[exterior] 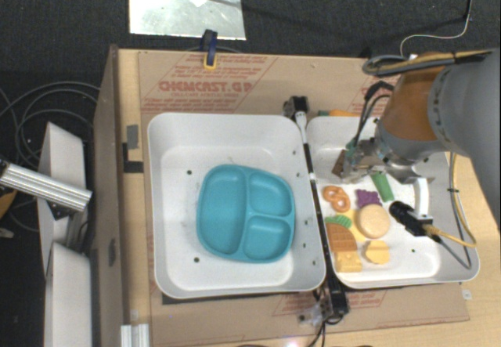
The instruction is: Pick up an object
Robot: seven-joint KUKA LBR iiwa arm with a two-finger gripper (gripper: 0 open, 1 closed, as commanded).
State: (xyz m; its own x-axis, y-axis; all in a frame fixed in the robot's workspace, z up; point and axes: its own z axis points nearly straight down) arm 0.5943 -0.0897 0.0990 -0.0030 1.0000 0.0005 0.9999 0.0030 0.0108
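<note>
Pretzel (336, 197) lies just toward the right bin's (438, 263) front edge from the pincer (350, 163); pincer opening cannot be told.

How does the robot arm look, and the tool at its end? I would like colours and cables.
The arm is a thick, rounded grey body with an orange band above the wrist. Thin cables loop beside that band. The tool below is small, dark and metallic; its details are too blurred to describe.

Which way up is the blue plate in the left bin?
Right side up. The blue plate lies flat on the floor of the left bin, its three compartments facing the camera, with nothing in them.
</note>
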